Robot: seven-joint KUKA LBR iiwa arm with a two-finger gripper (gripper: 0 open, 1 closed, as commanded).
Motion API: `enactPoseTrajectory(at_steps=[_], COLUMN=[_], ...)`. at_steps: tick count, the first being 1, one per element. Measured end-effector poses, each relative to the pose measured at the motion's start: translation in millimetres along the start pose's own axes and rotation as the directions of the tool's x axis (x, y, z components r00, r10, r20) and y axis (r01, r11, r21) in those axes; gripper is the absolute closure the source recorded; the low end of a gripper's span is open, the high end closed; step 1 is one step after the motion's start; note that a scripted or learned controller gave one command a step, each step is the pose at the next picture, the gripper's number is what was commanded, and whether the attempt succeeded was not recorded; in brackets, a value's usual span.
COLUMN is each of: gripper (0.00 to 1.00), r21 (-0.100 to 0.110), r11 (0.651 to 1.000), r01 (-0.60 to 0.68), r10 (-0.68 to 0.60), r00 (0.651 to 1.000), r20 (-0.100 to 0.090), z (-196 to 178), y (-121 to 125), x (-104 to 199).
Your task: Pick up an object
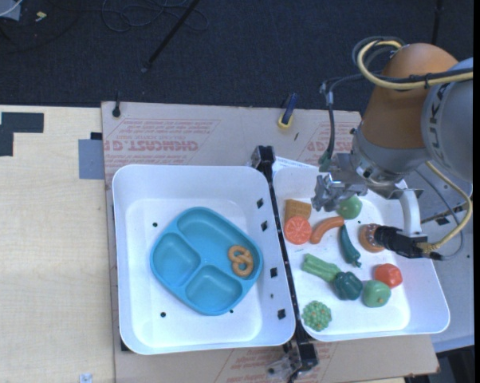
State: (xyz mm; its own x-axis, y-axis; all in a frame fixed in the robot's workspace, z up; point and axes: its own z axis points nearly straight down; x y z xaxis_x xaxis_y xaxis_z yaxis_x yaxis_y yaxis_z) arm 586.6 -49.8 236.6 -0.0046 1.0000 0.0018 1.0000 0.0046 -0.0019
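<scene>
Toys (340, 246) scattered in right bin (431, 309); arm reaches from upper right, gripper (329, 193) low over bin's upper part, grip unclear.

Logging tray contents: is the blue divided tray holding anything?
Yes. A pretzel lies in the blue tray, at its right side; the other compartments look bare.

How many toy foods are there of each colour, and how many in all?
Green: 5 (ball by the hand, dark pod, stalk, apple, bumpy ball)
Orange: 3 (block, round slice, carrot)
Red: 1 (tomato)
Brown: 2 (pretzel on the blue plate, round piece)
Dark teal: 1 (lump)
Total: 12
</scene>
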Motion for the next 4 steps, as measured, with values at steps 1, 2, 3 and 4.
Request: enactPoseTrajectory(at_steps=[1, 2, 3, 4], gripper=[1.0, 1.0, 1.0, 1.0], r21=[0.0, 0.0, 0.003, 0.002], r11=[1.0, 1.0, 1.0, 1.0], r01=[0.001, -0.001, -0.005, -0.002], r10=[-0.001, 0.001, 0.005, 0.002], r00=[1.0, 1.0, 1.0, 1.0], r20=[0.0, 0.001, 0.003, 0.003], z=[2, 2, 5, 19], y=[10, 23, 16, 27], x=[61, 105, 100, 101])
